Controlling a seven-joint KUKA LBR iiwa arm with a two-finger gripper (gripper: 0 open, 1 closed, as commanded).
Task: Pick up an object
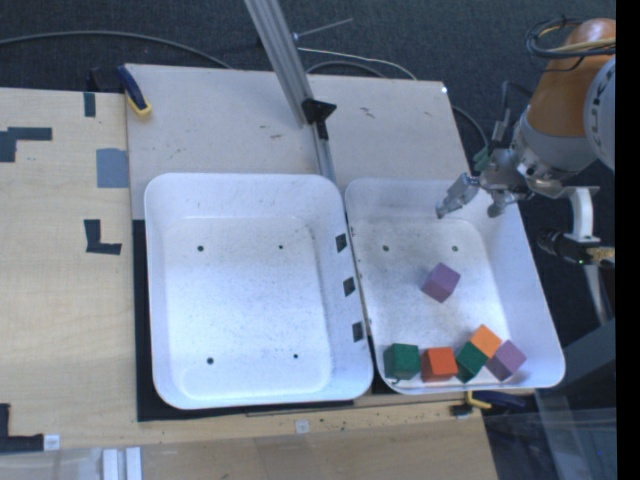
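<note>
Over the far right corner of the right bin [520, 268], the gripper [470, 200] hangs from the grey arm [565, 118], its two fingers spread a little apart with nothing between them. It sits above the bin's upper rim, well apart from every block.

Nearest to it is a purple block [440, 282], lying alone on the bin floor around the middle, tilted a bit. Along the near edge of the same bin a row of blocks crowds together: a green block [402, 360], a red-orange block [438, 364], a dark green block [470, 360], an orange block [485, 341] and a second purple block [506, 359], several of them touching. The left bin [160, 298] holds no blocks.

As for progress, judging from this, the pick has not begun in earnest: nothing is grasped or lifted, and all blocks rest on the floor. What remains is nearly everything: moving over a chosen block, going down, closing on it and raising it. The lone purple block looks the easiest target, since it stands clear of neighbours and walls.
</note>
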